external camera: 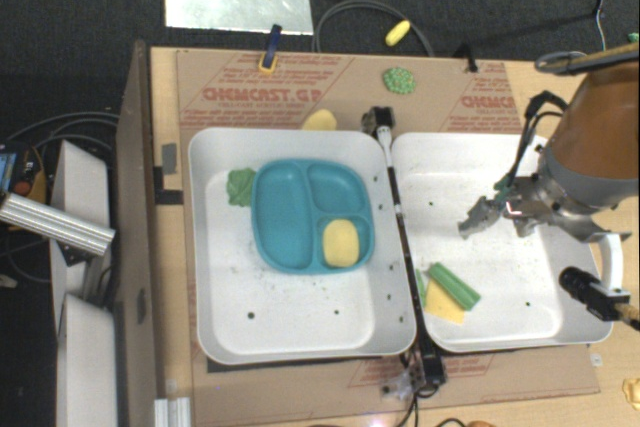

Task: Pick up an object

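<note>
**Arm's blocking your view of the jaws**

Your arm (595,150) runs off the right edge. The gripper (480,215) hangs above the right bin (500,330), too blurry to tell its jaws. The green stick (455,285) lies apart, atop a half-hidden yellow wedge (443,307).

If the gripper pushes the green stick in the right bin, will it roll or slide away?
The green stick looks rounded, so it may roll sideways. It rests partly on a yellow wedge, so it could slip off. It probably is light.
</note>
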Motion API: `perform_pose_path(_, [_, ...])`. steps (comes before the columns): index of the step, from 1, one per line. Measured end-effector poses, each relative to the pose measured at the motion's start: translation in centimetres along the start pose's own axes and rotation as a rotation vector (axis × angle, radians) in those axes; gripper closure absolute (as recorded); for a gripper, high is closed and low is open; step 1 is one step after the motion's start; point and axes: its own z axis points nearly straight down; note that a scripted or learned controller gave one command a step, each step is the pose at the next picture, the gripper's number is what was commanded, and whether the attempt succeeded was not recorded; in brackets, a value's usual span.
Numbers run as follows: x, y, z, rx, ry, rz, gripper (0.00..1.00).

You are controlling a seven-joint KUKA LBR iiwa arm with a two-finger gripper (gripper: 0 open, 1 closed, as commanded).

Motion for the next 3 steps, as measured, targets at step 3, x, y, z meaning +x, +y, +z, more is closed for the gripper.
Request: perform_pose_path(3, [-10.4,15.0,-5.5,-0.020,-0.008,-0.002,0.00])
